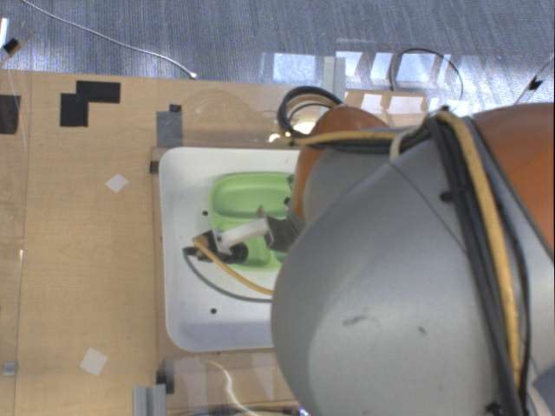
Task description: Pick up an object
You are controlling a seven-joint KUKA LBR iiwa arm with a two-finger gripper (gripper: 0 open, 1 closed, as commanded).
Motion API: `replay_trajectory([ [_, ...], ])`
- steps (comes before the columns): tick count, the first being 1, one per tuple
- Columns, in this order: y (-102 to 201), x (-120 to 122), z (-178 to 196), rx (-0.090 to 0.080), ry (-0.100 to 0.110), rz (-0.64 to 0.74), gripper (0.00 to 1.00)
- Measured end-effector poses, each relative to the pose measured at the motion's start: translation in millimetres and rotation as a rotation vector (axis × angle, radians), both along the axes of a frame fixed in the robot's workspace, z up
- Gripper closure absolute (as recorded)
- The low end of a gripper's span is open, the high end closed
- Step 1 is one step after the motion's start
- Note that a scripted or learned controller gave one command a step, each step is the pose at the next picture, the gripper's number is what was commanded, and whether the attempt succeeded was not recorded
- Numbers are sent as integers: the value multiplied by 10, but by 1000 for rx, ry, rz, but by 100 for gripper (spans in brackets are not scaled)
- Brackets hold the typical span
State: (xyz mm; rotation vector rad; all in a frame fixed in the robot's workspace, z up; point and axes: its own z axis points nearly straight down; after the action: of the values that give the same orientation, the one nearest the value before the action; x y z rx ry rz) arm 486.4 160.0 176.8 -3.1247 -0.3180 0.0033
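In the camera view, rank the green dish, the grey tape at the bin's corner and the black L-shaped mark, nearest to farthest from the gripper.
1. The green dish, in the white bin, right by the gripper.
2. The grey tape, at the bin's far left corner.
3. The black L-shaped mark, on the bench, farther left.

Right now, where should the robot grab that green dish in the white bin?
Probably by its raised rim at the view's left end, straight down from above. The green dish lies flat, open side up, in the white bin, so only the thin rim can be pinched.
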Motion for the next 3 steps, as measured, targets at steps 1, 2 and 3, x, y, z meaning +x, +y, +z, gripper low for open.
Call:
replay_trajectory([
  [1,4,20,116,4,-4,2,100],
  [2,784,-13,-107,3,0,10,100],
  [3,752,19,11,5,-4,4,100],
])
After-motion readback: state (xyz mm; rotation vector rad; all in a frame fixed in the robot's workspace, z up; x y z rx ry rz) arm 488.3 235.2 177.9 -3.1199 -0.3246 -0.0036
